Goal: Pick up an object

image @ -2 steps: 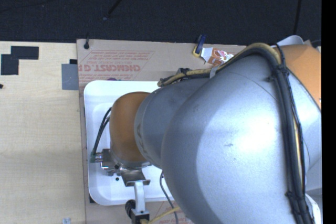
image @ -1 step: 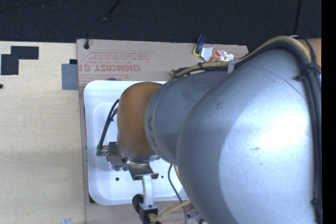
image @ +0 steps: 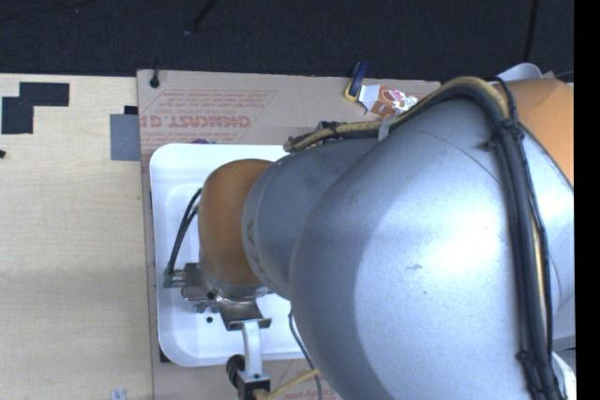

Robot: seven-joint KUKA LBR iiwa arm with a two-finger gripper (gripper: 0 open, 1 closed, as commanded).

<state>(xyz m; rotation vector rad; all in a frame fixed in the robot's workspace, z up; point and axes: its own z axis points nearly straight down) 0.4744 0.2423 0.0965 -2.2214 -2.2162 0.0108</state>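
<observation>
Over the white bin (image: 173, 201), much of the floor was hidden by the grey arm (image: 403, 248). At the bin's near rim the gripper (image: 248, 375) was seen; its opening could not be told, and no object could be made out.

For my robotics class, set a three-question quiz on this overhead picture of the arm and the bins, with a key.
1. True or false: the grey arm covers much of the white bin below it.
2. What colour is the band above the wrist? A) blue B) orange C) green
3. Fill in: the bin rests on a sheet of ______ printed with red lettering.

Key: 1 true; 2 B; 3 cardboard. Note for trainees: the gripper hangs at the bin's near edge, and this view does not settle whether anything is held.
</observation>
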